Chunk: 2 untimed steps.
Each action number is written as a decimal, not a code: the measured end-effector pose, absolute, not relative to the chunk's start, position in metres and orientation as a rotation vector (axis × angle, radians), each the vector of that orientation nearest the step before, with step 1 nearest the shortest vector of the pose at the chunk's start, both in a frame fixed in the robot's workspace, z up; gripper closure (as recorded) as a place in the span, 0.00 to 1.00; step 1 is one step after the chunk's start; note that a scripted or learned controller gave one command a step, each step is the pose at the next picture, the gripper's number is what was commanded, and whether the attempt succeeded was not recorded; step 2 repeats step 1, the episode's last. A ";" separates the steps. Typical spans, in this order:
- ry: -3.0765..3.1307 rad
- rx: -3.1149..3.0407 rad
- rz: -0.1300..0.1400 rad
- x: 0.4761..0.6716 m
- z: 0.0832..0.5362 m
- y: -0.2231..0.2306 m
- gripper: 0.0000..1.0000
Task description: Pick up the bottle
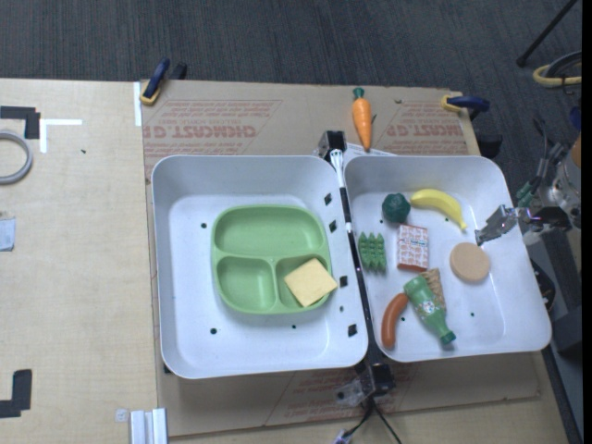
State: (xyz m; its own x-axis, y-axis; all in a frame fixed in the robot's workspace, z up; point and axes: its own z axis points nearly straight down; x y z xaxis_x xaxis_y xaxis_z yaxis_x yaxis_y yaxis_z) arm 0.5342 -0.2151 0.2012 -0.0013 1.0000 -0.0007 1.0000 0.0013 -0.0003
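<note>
Right bin (518, 331): green bottle (430, 308) lying flat, patterned label, beside sausage (392, 319).

Left bin (176, 276) holds a green tray (250, 234) with a yellow block (310, 282) at its four o'clock. A carrot (361, 118) lies on the worktop (74, 276) at twelve o'clock.

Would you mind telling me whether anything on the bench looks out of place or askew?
One thing stands out: the orange toy carrot with a green top lies on the cardboard beyond the bins, outside both. In the right white bin, the green plastic bottle lies on its side, touching the red sausage.
</note>
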 end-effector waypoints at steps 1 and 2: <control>2.224 2.216 -0.002 0.535 0.211 -0.215 1.00; 2.224 2.216 -0.002 0.535 0.211 -0.215 1.00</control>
